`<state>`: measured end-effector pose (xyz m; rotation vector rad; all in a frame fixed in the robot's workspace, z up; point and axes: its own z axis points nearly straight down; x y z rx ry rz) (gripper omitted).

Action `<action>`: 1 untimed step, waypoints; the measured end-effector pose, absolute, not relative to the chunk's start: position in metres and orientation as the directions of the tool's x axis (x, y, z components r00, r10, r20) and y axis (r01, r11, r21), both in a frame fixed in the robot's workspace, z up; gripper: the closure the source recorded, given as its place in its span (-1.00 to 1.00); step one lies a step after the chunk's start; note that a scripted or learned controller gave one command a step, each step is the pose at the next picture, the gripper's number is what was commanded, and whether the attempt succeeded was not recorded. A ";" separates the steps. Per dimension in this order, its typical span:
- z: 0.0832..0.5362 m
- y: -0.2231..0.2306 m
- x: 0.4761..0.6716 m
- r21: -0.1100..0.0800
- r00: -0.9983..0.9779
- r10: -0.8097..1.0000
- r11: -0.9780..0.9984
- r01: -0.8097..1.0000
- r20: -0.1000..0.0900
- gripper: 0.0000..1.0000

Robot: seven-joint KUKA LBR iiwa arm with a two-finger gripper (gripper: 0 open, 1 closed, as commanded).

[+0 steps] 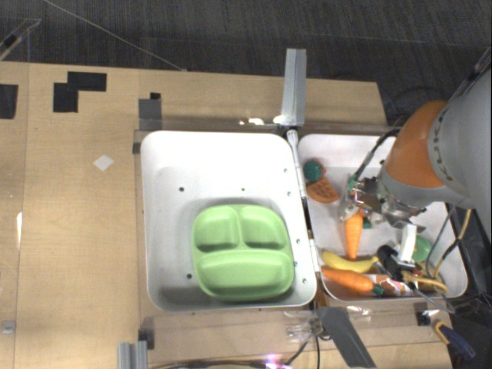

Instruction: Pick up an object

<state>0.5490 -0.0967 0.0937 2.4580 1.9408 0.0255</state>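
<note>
My gripper point(358, 210) hangs over the middle of the right bin point(338, 146), with the grey arm and its orange band coming in from the right. A small orange carrot point(353, 237) stands on end directly under the gripper. Its thick top sits between the fingers, which are shut on it, and its thin tip points down toward a yellow banana point(350, 262). A larger carrot point(350, 281) lies along the bin's front wall.
A teal ball point(313, 169) and an orange-brown piece point(324, 191) lie at the right bin's left side. A green item point(422, 247) and several small things crowd the front right corner. The left bin point(177, 167) holds a green divided plate point(242, 250).
</note>
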 end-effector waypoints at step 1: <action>0.186 -0.031 0.596 0.003 0.328 0.945 -0.328 0.945 0.001 1.00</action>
